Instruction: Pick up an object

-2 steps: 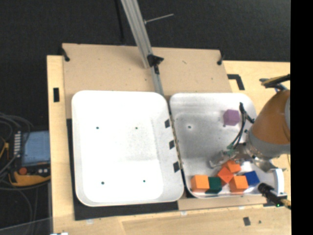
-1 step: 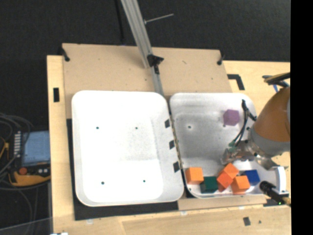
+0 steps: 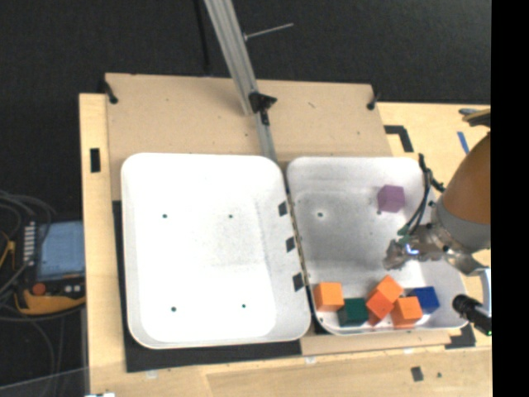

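Gripper (image 3: 402,253) hovers over the right bin (image 3: 347,172), finger state impossible to tell, nothing visibly held, blocks (image 3: 382,298) apparently still awaiting a pick.

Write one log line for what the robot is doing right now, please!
arm: over right bin | gripper: above bin floor, holding nothing seen | purple block: apart, far side | orange, green, blue blocks: near edge | pick: not yet done

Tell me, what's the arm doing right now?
Gripper low in right bin, nothing seen held. Purple block nearby, apart. Orange blocks clustered at near wall.
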You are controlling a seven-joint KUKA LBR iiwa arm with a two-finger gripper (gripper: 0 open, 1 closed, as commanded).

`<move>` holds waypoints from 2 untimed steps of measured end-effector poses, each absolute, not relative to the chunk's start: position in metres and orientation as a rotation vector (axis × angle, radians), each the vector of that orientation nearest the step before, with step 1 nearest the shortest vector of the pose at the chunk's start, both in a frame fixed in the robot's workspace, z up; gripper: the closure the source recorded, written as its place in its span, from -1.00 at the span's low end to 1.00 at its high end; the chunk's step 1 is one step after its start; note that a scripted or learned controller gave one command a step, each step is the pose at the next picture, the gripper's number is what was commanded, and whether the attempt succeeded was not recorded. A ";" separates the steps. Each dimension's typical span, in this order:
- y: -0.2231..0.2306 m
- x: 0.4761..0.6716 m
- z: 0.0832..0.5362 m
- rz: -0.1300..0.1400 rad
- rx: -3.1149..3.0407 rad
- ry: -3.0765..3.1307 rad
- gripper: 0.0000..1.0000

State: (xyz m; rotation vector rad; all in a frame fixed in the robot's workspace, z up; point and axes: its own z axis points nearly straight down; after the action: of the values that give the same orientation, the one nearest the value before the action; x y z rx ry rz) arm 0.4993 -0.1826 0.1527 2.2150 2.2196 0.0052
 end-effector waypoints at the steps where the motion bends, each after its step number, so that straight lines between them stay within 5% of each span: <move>1: -0.193 0.505 0.209 0.005 2.213 2.219 1.00; 2: -0.184 0.510 0.264 0.007 2.209 2.222 1.00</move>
State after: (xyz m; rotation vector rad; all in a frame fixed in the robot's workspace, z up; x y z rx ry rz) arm 0.5101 -0.1841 0.2637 2.2095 2.2225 0.0071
